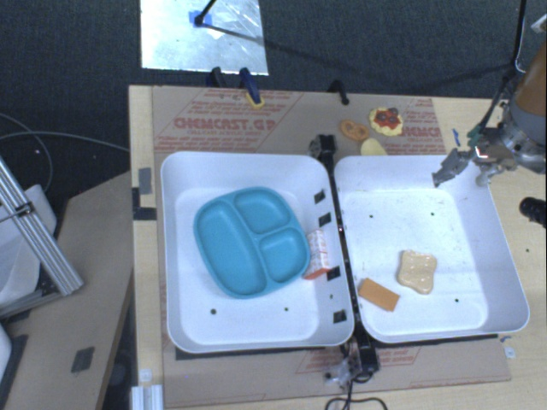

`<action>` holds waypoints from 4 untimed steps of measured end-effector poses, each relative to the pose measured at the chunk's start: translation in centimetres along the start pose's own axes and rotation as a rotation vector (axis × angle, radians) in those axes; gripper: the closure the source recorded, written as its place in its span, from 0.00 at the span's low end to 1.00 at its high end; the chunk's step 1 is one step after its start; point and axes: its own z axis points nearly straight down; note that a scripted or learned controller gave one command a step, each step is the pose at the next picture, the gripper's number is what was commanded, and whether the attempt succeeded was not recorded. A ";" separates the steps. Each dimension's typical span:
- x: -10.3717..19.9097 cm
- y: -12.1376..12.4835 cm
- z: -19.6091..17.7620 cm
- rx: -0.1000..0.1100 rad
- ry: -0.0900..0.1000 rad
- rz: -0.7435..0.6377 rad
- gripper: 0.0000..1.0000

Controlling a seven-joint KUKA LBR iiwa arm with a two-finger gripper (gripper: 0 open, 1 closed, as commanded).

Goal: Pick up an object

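Toast-shaped beige piece (417,272) lying flat in the right bin (504,254), well below and left of the gripper (468,165); orange cracker-like slab (379,295) just beside it, further left. Gripper poised at that bin's upper right corner, fingers apparently spread, nothing between them. Far left of the gripper, in the left bin (184,314): blue divided tray (250,241), small red-and-white packet (319,251) touching its right edge. Up-left of the gripper, on the cardboard (222,118): three small toy foods (373,130).
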 end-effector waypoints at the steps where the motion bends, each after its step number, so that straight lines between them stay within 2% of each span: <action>1: -1.3 -6.7 9.1 0.011 0.003 0.006 0.00; 2: -1.2 -11.6 13.4 -0.020 -0.003 0.004 0.00; 3: -1.2 -13.0 13.1 -0.026 -0.008 0.001 0.00; 4: 6.6 -9.6 13.3 -0.016 -0.007 -0.005 0.00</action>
